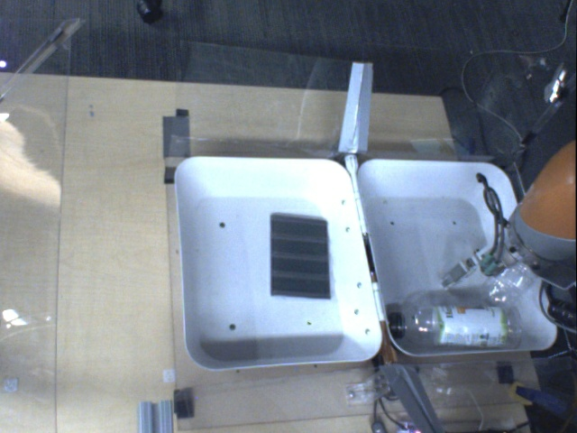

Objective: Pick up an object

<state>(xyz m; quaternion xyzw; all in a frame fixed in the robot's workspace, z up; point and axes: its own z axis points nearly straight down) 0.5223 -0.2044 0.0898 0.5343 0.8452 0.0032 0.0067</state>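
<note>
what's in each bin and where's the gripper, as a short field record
left bin: dark ribbed pad, lying flat near the middle
right bin: clear bottle, on its side along the near wall, dark cap toward the left bin
arm: enters from the right, orange band over the right bin's far right edge
gripper: low in the right bin, just above the bottle
grip: cannot tell if anything is held
bench: light wood, under both bins
</note>
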